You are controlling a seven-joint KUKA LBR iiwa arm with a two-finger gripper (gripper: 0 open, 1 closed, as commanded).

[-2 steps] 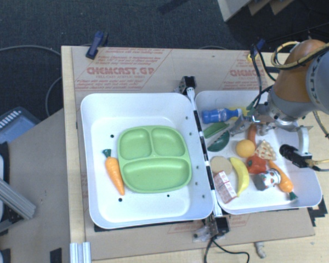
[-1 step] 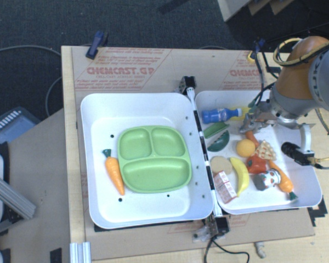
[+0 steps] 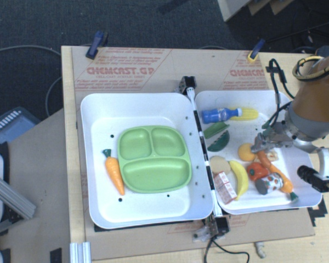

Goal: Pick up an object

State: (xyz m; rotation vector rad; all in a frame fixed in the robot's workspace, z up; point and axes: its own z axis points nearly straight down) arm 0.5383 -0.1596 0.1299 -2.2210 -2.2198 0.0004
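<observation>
Gripper (image 3: 261,145) low among toy food; opening impossible to tell. Just beside it, an orange fruit (image 3: 246,152): light, stiff, smooth, roll-prone. Best pinched across the middle.

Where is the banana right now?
The banana lies in the right bin, toward its front, between the small red-and-white box and the tomato.

I am seeing a green divided plate (image 3: 153,159) showing beside an orange carrot (image 3: 114,173); right of it, a yellow banana (image 3: 240,178) and blue bottle (image 3: 218,115).
</observation>
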